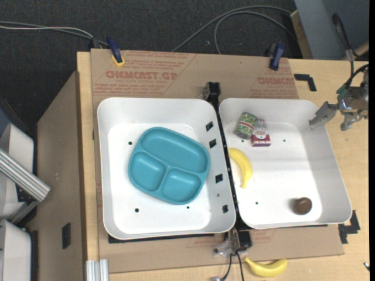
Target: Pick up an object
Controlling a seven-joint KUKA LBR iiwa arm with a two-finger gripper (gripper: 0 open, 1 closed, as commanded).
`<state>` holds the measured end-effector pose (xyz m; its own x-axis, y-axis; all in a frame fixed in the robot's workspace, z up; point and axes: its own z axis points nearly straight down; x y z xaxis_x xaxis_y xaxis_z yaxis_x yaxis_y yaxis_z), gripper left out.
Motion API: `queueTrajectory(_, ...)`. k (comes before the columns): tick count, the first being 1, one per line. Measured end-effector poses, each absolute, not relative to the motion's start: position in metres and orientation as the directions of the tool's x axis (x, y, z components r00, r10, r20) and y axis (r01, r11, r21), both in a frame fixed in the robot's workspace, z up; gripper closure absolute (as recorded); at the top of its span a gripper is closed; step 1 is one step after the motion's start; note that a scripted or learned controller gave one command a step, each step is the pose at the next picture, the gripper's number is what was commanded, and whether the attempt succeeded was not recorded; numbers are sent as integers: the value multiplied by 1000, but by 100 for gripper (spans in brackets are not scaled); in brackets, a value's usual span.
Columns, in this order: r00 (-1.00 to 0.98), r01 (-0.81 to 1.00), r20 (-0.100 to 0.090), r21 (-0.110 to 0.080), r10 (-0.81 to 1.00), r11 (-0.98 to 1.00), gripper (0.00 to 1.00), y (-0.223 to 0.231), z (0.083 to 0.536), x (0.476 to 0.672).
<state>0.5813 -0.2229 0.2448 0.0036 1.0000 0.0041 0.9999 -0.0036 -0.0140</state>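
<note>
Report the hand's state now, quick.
Hand: open, holding nothing, at the right bin's far right rim.

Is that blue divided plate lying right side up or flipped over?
Right side up. The blue divided plate lies flat in the left bin, its three hollow compartments facing up with raised ridges between them. Nothing lies in them.
</note>
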Motion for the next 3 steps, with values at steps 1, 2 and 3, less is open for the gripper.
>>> queueTrajectory(1,0,1000,1,0,1000,0,0,-222,253,584)
queueTrajectory(2,0,1000,2,-5,1000,0,0,-217,208,578)
queueTrajectory(3,-1,1000,4,-6,1000,1,0,-211,146,576)
